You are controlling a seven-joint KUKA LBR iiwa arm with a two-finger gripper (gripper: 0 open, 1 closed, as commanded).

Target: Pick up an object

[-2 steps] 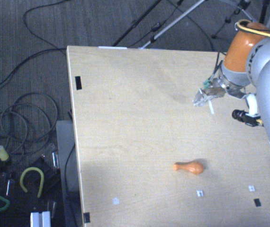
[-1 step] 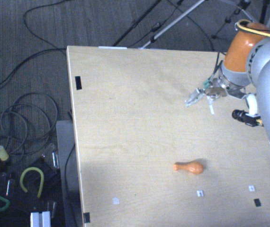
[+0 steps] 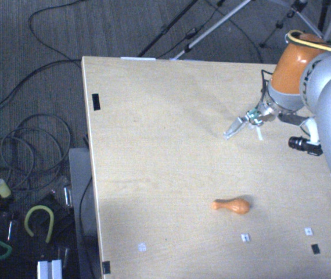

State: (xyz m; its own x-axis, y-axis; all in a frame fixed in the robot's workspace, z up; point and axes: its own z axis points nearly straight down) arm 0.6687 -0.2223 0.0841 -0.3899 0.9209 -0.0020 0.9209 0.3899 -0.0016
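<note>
The fingers [image 3: 235,129] stand spread apart with nothing between them, one long pale finger slanting down to the left and a shorter one angled off behind it, both hanging over bare wood in the upper right part of the surface [image 3: 154,144]. Behind them the gripper [image 3: 248,124] joins the wrist, and above that the orange band [image 3: 293,63] and the grey arm [image 3: 323,103] lead off to the right. The only thing to pick is a small orange object [image 3: 233,206], shaped like a drumstick with a thick rounded end on the right and a thin neck pointing left; it lies flat, well apart from the fingers, nearer the camera. To do this step well, I would carry the fingers over the thick end rather than the neck, turn the wrist so the fingers close across the short width of the body, and come straight down. The object looks smooth and rounded, so an off-centre pinch may squirt it sideways; closing low, near the wood, should help.
</note>
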